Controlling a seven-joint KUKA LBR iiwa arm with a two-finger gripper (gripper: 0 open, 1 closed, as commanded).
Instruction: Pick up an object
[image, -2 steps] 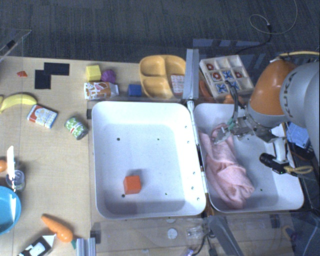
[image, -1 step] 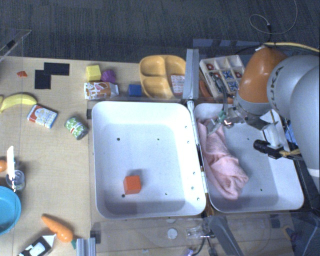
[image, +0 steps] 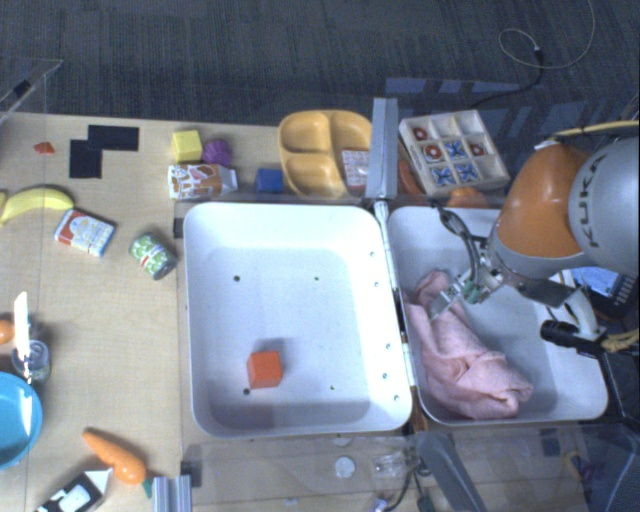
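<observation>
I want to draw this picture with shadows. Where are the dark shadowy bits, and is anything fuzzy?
Camera view: the orange block drops a small dark shadow at its lower left on the left bin; the pink cloth shades the right bin floor beside it; the gripper looks a little soft; the whole picture is evenly lit, with no strong glare.
</observation>
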